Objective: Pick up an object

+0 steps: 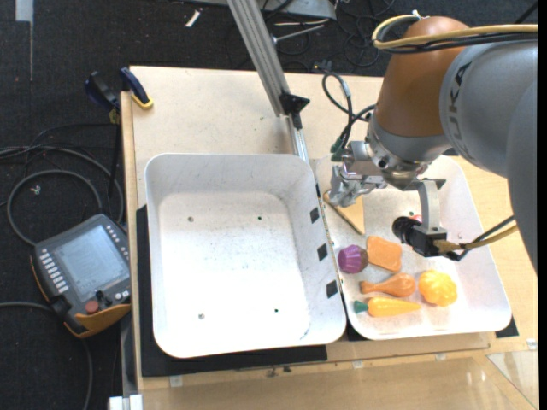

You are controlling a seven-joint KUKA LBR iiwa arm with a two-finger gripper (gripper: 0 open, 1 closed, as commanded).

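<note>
My gripper (pixel 344 191) hangs over the far left corner of the right bin (pixel 479 254), beneath the orange wrist band. Just below it a flat tan wedge (pixel 349 214) lies against the bin's left wall. Closer to the front lie a purple piece (pixel 351 258), an orange block (pixel 384 253), a tan pear-shaped piece (pixel 390 286), a yellow lump (pixel 437 288) and an orange carrot (pixel 390 307) with a green end. I see nothing held in the gripper.
The left bin (pixel 154 229) sits beside the right one, their walls touching. A slanted metal pole (pixel 265 49) meets the bench behind the bins. A black fitting (pixel 419 234) with cables hangs from the arm over the right bin. A blue-yellow clamp (pixel 132 88) marks the bench's far left corner.
</note>
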